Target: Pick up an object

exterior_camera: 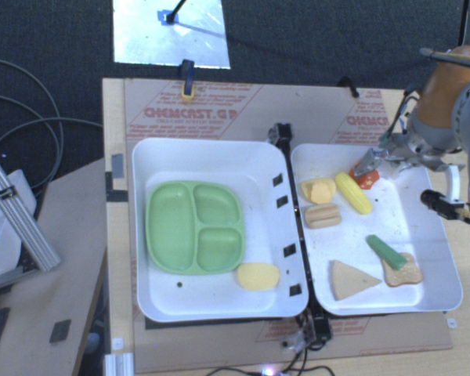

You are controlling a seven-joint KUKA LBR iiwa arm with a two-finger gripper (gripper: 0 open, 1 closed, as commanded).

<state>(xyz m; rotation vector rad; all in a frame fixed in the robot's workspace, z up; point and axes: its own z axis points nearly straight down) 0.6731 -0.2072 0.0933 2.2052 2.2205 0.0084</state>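
While the gripper [368, 165] hangs over the red piece [366, 178], fingers' state untellable, it should centre before closing.

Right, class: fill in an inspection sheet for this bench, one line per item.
Surface: two white bins, left bin and right bin, on a board.
Job's things: right bin holds corn cob, red piece, yellow chunk, tan roll, green stick, toast, wedge.
Clutter: green tray, yellow lump in left bin.
Grippers: gripper over red piece; grasp unclear.
Cables: black cables on left floor.
Surroundings: metal plate, dark carpet.
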